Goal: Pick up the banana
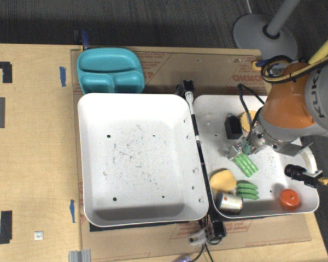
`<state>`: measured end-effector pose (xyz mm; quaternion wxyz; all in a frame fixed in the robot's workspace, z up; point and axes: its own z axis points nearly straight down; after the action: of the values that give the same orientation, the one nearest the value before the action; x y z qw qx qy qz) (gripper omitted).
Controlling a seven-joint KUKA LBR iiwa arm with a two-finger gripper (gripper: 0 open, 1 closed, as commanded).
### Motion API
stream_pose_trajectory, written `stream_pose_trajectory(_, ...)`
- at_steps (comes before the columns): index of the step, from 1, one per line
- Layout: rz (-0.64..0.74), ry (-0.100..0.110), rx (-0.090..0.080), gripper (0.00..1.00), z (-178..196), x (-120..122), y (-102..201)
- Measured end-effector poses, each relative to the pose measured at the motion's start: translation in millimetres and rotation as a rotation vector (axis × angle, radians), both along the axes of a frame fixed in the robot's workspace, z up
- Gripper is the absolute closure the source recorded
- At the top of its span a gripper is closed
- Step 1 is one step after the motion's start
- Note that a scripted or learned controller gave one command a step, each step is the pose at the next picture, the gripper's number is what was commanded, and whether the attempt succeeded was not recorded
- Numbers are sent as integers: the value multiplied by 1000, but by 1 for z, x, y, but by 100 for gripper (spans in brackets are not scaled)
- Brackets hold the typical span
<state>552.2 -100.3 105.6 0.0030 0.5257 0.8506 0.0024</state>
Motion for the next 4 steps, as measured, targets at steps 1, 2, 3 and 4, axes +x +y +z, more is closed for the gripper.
stream_pose_trajectory(1, -1, -4, 0, 100, 10, 1, 0)
stream_pose_trajectory(2, 406, 4, -3, 100, -19, -16, 0)
stream_pose_trajectory(3, 405, 0, -4, 100, -9, -15, 1)
stream_pose_trajectory(4, 405, 0, -4, 0, -9, -15, 1)
